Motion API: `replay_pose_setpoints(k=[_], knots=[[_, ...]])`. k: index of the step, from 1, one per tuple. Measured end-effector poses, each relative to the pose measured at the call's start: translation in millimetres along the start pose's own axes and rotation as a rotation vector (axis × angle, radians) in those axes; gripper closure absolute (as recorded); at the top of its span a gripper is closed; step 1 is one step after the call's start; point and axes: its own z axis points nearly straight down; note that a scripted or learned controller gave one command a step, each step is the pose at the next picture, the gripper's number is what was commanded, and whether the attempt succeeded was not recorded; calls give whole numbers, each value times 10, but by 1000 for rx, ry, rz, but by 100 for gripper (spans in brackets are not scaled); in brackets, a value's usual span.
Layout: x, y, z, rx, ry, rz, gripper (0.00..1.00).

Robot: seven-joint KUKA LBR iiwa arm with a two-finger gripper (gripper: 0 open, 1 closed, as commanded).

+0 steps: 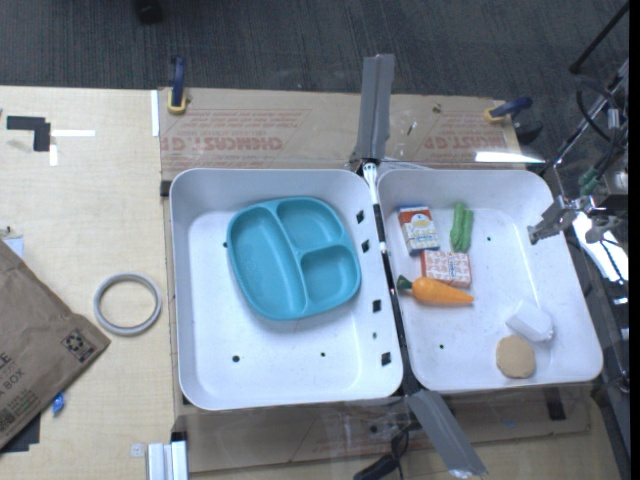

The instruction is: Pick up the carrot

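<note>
Overhead, two white bins (190,298) on cardboard-covered bench (260,128), dark carpet (300,18) beyond; state of the jaws unclear.

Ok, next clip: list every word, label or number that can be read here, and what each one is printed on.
"CHEMC..." in red, seen upside down and only partly legible: cardboard sheet behind the bins.
"BOX": brown cardboard box at the left edge.
Print on the two small food boxes near the carrot: too small to read.
</note>
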Motion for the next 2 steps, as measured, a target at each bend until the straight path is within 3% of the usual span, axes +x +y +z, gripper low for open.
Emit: replay_pose_setpoints(k=[1, 2], knots=[[595, 196, 1159, 2, 0, 36, 0], [592, 198, 1155, 1, 0, 36, 0]])
